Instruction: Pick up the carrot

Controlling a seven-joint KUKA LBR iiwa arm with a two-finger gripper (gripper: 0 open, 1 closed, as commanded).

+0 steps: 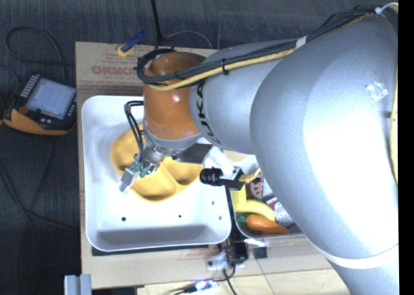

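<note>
Camera view: gripper point(131, 178) sat in left bin point(103, 226) over yellow objects point(154, 187), grip state untellable; carrot point(265, 224) lay well right, slightly nearer, long axis left-right.

- Left bin point(90, 158): bare floor along near wall and left side, open from above.
- Centre of left bin blocked by yellow lump point(155, 187).
- Right bin point(240, 230): mostly roofed by arm point(310, 132); narrow opening at near left corner.
- In that opening: banana point(251, 208) touching carrot point(265, 224), printed packet point(260, 187) just behind; crowded, tight against bin wall.
</note>
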